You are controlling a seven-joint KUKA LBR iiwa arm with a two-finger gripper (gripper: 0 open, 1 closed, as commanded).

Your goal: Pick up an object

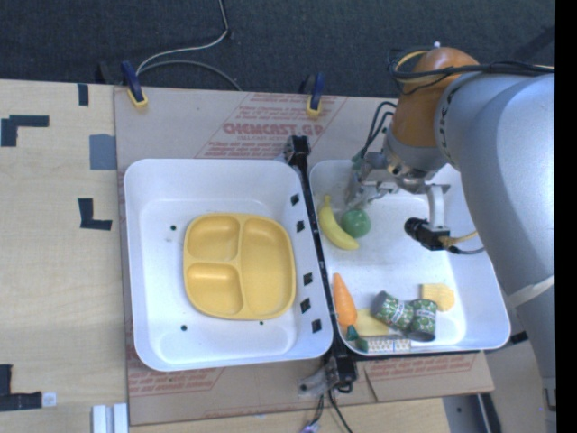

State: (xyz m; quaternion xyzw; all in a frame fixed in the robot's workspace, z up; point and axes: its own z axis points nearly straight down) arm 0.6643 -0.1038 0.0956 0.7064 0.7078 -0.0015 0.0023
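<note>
Dark carpet fills the top of the frame, with a pale cable looping across it, and below it lies the wooden surface (54, 269), covered in the middle by a brown cardboard sheet (243, 129) held at its upper edge by two blue and yellow clamps (133, 87). On that sheet sit two shallow white bins side by side. In the left bin (149, 242), near the frame's centre, lies a yellow divided plate (240, 266) with three compartments, flat on the bin floor. The right bin (478, 287) holds the small things: a banana (335, 230) against its left wall, a green round fruit (356, 223) touching the banana's right side, an orange carrot (343, 300) lower down along the same wall, a green patterned packet (406, 315) near the lower edge, and a yellow wedge (439, 295) just right of the packet. The grey arm comes in from the right of the frame, its orange band in the upper right, and the hand (363, 197) reaches down into the upper left part of the right bin, just above the green round fruit and the banana. Whether its fingers are apart or closed cannot be told from this slant, and nothing can be seen between them.
</note>
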